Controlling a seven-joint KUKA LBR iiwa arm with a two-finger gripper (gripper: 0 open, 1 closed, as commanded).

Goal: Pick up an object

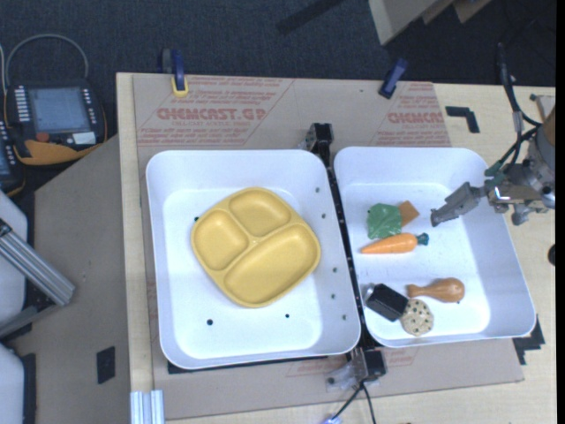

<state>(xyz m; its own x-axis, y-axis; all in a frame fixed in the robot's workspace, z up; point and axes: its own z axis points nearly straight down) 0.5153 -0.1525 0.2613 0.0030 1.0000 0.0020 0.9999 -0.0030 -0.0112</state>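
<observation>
The right bin holds several small items. An orange carrot lies near its left wall, just below a green leafy piece and a small orange-brown chunk. Toward the front lie a brown drumstick, a black block and a speckled cookie. My gripper reaches in from the right, slanted down and to the left. Its tip hangs a little right of the carrot's green end and the orange-brown chunk. Nothing is seen in its grasp.
A yellow divided plate sits in the middle of the left bin. A black clamp stands at the back, between the bins. Cables and the arm's wrist hang over the right bin's right rim.
</observation>
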